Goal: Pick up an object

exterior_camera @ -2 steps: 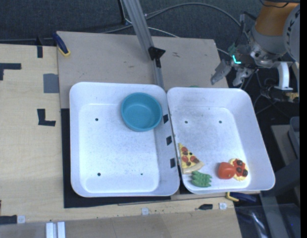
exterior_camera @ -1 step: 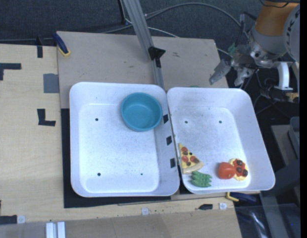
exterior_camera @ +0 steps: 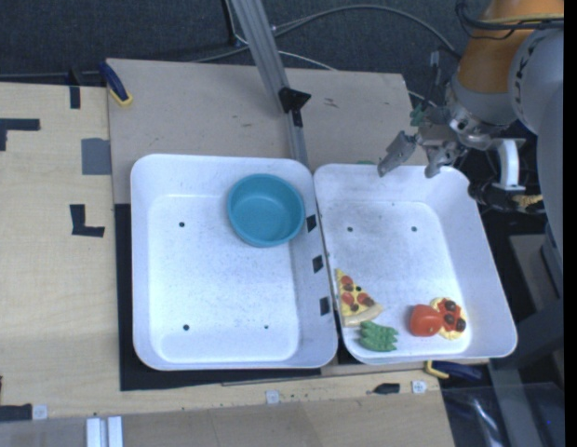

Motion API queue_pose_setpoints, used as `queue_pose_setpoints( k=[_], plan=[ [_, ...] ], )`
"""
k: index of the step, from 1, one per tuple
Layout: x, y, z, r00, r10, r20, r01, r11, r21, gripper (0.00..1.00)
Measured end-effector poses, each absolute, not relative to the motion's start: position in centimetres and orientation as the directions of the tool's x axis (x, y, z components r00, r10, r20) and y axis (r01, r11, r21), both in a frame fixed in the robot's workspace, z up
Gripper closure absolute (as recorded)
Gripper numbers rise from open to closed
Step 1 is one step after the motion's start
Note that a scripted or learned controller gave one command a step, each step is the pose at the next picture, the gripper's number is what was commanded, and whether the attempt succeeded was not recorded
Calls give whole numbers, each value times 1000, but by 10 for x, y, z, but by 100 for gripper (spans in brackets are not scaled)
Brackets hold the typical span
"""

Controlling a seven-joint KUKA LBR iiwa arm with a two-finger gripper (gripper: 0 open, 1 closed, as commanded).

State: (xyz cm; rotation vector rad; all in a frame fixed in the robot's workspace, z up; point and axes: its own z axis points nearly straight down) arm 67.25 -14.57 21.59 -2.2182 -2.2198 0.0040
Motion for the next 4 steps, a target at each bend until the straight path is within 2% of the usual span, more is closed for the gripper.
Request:
queue_pose_setpoints(
  k=[2, 3, 4],
  plan=[
    [663, -127, 107, -1, 1000, 1, 1000, 1, -6, 0],
    [664, -127, 121, -1, 1000, 0, 1000, 1, 0, 100],
    [661, -126, 183, 0, 1000, 0, 1000, 0, 4, 100]
  ],
)
